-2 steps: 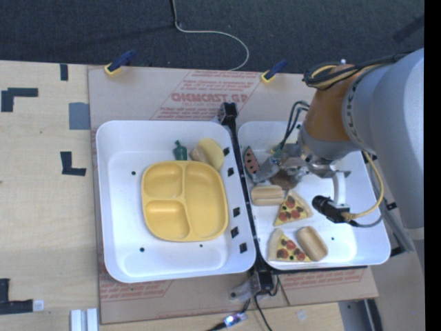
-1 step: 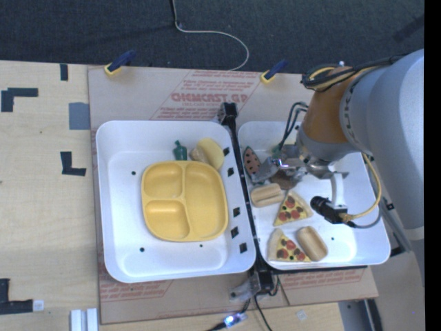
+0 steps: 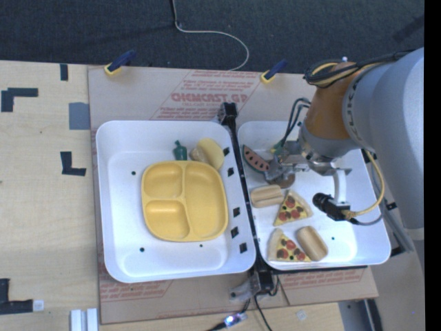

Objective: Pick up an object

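Observation:
My gripper point(image 3: 281, 173) is down in the right bin point(image 3: 358, 243), near its left middle, just above a tan bun-shaped piece point(image 3: 266, 196). A brown sausage point(image 3: 256, 161) lies right beside the gripper on its upper left. Below it are a pizza slice point(image 3: 293, 209), a second pizza slice point(image 3: 284, 247) and a small hot dog point(image 3: 312, 243). The fingertips are dark and packed against the toys.
The left bin point(image 3: 117, 143) holds a yellow divided plate point(image 3: 185, 200), a pale yellow lump point(image 3: 209, 152) and a small green piece point(image 3: 180, 150). A black divider strip point(image 3: 238, 192) runs between the bins. The arm's grey body and orange band point(image 3: 331, 102) hang over the right bin's upper part.

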Controlling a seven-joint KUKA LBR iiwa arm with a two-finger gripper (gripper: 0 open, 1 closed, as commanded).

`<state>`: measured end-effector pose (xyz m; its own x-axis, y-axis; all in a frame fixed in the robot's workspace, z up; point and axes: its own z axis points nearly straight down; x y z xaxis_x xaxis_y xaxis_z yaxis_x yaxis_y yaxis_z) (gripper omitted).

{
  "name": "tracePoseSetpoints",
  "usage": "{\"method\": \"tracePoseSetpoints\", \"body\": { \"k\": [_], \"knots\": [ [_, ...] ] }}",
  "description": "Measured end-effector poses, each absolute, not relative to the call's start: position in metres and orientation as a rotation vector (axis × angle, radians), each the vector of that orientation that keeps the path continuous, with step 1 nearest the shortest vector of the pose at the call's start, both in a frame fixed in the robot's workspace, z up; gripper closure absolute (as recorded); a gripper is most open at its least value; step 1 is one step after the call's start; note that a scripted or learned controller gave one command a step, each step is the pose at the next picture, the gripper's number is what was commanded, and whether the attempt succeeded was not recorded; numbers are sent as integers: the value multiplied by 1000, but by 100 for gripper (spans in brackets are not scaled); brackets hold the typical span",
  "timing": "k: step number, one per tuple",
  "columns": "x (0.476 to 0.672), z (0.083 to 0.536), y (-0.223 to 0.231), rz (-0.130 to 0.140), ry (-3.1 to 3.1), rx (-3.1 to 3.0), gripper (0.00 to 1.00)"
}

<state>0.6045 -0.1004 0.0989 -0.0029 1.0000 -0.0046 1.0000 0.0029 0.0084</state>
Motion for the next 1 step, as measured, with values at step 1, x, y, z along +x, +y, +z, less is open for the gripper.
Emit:
{"method": "tracePoseSetpoints", "body": {
  "k": [1],
  "knots": [
    [596, 153, -104, 3, 2220, 2220, 100]
  ]
}}
